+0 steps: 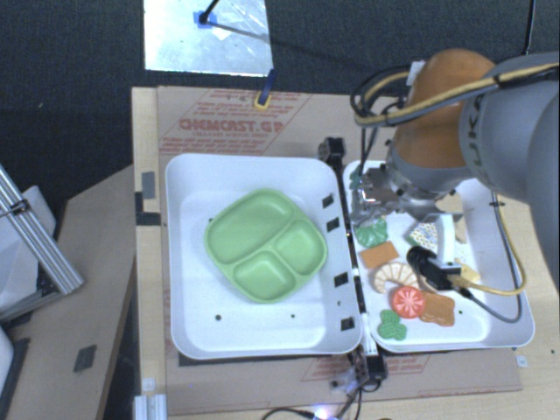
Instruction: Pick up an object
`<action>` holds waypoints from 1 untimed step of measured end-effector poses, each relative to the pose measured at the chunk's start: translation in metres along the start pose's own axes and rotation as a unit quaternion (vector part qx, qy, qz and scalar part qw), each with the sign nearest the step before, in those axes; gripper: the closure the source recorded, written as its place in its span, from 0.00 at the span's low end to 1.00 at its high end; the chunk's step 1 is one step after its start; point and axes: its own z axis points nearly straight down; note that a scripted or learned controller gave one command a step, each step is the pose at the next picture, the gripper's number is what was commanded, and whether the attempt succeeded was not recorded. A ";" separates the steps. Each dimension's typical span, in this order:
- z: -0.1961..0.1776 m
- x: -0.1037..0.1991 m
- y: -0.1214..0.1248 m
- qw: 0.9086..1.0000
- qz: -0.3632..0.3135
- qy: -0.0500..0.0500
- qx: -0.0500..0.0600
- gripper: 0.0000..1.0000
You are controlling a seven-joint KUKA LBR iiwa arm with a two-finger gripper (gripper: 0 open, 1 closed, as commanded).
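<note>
Now | end effector [366, 201] low over right bin [507, 326] | fingers apparently hidden

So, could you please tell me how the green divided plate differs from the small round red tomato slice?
The pale green divided plastic plate is far larger than the small round red tomato slice. The plate lies alone in the left white bin; the slice sits crowded among other toy foods in the right white bin. The plate has three moulded compartments; the slice is one flat disc. Both lie flat.
</note>
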 end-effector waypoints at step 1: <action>-0.018 -0.008 -0.005 1.000 0.003 0.000 -0.001 1.00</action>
